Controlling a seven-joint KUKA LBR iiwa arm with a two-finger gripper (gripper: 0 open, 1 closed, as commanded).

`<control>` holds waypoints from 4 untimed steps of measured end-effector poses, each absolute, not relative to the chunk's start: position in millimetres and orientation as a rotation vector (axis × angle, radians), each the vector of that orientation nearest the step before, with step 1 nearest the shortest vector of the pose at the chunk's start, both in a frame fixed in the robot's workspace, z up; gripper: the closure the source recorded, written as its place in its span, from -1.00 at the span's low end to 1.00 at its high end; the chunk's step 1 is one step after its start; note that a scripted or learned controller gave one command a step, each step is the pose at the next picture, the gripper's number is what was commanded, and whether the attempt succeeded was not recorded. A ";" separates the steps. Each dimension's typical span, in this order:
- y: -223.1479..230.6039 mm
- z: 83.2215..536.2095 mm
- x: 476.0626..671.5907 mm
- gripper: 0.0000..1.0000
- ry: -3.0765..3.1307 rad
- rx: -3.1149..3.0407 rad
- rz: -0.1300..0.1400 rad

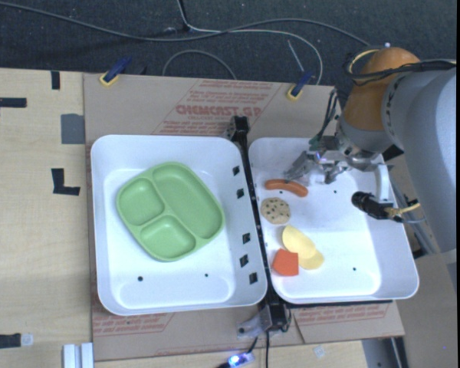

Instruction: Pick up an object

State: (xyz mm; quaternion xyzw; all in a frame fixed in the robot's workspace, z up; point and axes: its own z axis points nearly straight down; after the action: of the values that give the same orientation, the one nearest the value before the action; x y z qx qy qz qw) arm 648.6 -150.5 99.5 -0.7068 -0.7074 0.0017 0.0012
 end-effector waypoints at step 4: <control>-159.8 197.2 644.9 1.00 -2.226 -2.223 -0.003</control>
State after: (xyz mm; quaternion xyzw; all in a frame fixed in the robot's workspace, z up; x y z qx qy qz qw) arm 644.9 -159.8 197.2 -0.7066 -0.7076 -0.0009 -0.0019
